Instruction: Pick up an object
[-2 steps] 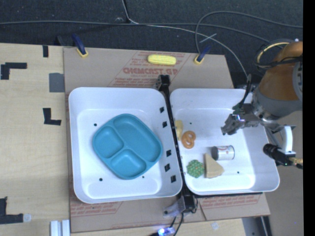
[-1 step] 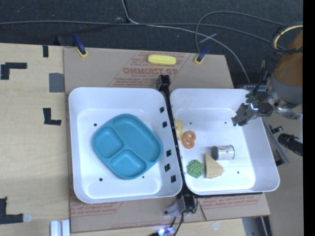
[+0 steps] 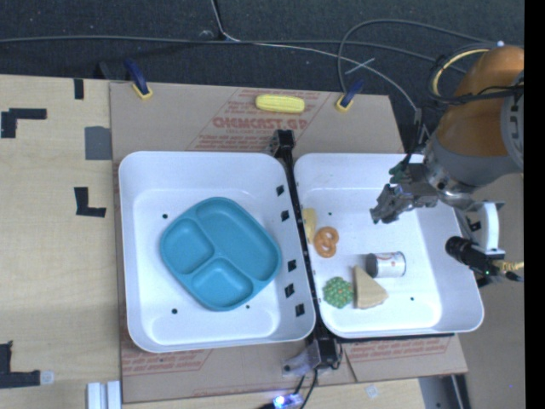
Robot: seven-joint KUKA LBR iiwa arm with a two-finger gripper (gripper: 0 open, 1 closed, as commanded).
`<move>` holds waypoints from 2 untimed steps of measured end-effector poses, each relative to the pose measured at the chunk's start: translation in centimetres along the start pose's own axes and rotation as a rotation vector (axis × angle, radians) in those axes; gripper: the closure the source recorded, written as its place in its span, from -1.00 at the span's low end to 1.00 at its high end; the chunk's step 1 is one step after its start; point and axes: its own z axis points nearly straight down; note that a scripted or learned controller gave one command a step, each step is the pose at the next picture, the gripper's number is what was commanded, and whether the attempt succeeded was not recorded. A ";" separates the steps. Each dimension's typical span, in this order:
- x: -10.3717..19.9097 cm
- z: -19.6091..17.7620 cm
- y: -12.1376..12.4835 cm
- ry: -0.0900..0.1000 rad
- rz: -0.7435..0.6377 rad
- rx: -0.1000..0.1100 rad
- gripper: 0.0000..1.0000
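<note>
Gripper (image 3: 390, 204) is reading as a dark, blurred mass from this angle. You are not getting enough detail to tell whether it is open or shut, so log it as cannot tell. It is hanging over the upper-R part of the right bin (image 3: 358, 177), apart from every item in there. The arm (image 3: 477, 118) is being cut off at the R edge of the view.

A small yellow piece (image 3: 308, 221) is lying against the right bin's L wall; it is too small to ID.

Both bins are sitting side by side on a cardboard sheet (image 3: 238, 130), which is lying on a pale wooden bench (image 3: 51, 228) w/ black tape marks. Two blue clamps (image 3: 136, 80) are pinning the sheet's far edge. Dark carpet (image 3: 102, 15) is running behind the bench. A yellow corn cob (image 3: 279, 103) is lying on the cardboard, beyond the bins.

Contents:
- The left bin (image 3: 145, 186) is holding a blue divided plate (image 3: 220, 252), lying flat near centre.
- The right bin is holding the pick candidates in its near-L part: a pretzel (image 3: 325, 242), a green ball (image 3: 338, 292), a tan wedge (image 3: 370, 292) just beside the ball, and a silver can (image 3: 387, 265) lying on its side, touching the wedge's top.
</note>
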 end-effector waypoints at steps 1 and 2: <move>4.7 -0.4 0.2 0.001 -0.001 -0.001 1.00; 10.6 0.9 0.1 0.001 -0.002 0.001 1.00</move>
